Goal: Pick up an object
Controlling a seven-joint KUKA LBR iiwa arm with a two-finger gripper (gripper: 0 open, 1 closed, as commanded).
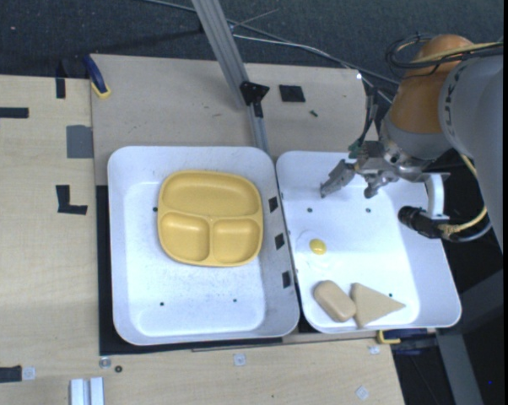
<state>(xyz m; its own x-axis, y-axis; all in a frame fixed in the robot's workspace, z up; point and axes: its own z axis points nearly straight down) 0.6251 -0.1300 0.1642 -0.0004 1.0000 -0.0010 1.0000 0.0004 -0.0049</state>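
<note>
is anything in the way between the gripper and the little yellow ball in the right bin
Nothing visible is. The gripper hangs with its fingers spread over the far part of the right bin, and bare white floor lies between it and the yellow ball. The two tan pieces sit nearer the front edge, beyond the ball.

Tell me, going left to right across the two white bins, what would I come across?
Yellow divided tray in the left bin → small yellow ball in the right bin → tan oval piece → tan wedge. The gripper hangs open above the right bin's far end.
</note>
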